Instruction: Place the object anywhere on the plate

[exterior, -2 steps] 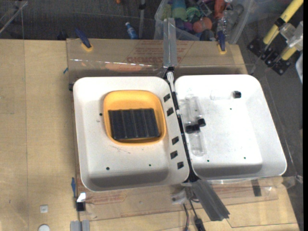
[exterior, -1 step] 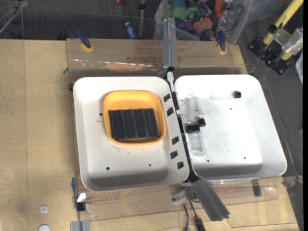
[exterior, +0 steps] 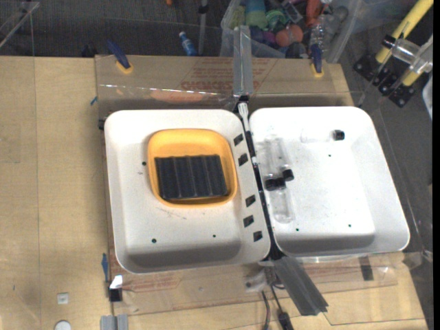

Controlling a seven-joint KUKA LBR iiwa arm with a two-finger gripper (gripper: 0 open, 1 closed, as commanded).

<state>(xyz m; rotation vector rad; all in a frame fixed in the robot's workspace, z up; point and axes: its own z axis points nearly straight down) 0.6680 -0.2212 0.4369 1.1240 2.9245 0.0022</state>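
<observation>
A yellow, rounded-square plate [exterior: 189,138] sits in the left white bin [exterior: 127,205]. A black, ridged rectangular object [exterior: 191,177] lies flat on the plate and covers most of its middle. In the right white bin [exterior: 344,198], a clear plastic item with a black clip-like part [exterior: 278,178] lies along the left wall, close to the divider between the bins. A small black piece [exterior: 338,135] rests near the right bin's far edge.
A clear tub of colourful toys [exterior: 289,9] stands behind the bins. Yellow and black equipment [exterior: 402,50] is at the far right. A metal bar [exterior: 242,60] rises at the back of the divider. Bare wooden bench [exterior: 48,184] lies to the left.
</observation>
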